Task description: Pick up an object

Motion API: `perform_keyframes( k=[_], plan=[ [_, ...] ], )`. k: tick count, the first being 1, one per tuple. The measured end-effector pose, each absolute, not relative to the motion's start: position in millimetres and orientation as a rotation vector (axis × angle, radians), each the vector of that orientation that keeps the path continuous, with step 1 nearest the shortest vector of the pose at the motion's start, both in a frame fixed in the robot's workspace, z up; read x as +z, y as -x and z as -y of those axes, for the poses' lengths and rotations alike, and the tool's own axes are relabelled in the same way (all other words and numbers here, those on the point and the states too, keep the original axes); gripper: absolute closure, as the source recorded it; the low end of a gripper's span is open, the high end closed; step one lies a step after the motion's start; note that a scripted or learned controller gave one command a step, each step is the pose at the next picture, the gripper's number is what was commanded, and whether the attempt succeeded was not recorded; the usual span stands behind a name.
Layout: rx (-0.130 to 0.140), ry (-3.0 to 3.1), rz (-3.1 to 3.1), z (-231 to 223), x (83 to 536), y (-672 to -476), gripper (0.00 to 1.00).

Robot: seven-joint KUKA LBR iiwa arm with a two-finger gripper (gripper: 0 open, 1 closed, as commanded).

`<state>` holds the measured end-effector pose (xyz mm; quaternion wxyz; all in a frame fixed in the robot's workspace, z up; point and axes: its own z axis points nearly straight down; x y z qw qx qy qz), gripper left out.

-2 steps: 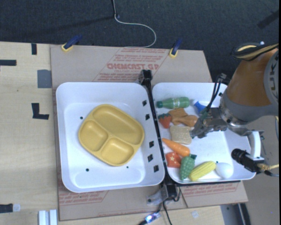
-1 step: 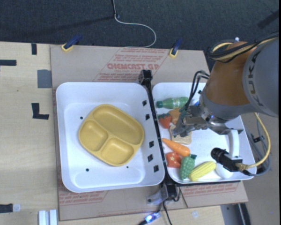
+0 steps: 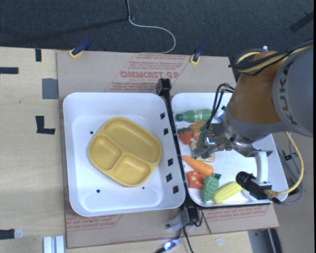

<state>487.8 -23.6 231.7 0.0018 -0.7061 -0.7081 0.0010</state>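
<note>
Two white bins sit side by side: the left bin (image 3: pixel 73 141) and the right bin (image 3: pixel 276 165). The left one holds one yellow divided plate (image 3: pixel 125 151). The right one holds one green bottle (image 3: pixel 195 115), one carrot (image 3: pixel 198 165), one corn cob (image 3: pixel 226 192), one green vegetable (image 3: pixel 210 187) and two red pieces (image 3: pixel 186 136) (image 3: pixel 194 179).

Toys by the claw (image 3: pixel 204 147) look like smooth glossy plastic: carrot (image 3: pixel 198 165) just below it, corn (image 3: pixel 227 192) further down. Yellow tray (image 3: pixel 125 151) off to its left looks matt plastic.
</note>
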Motion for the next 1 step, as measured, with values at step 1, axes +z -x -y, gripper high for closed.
perform_keyframes(
  k=[1],
  plan=[
    [0.005,2.220,2.221,31.2,220.2,-500.8,1.00]
  ],
)
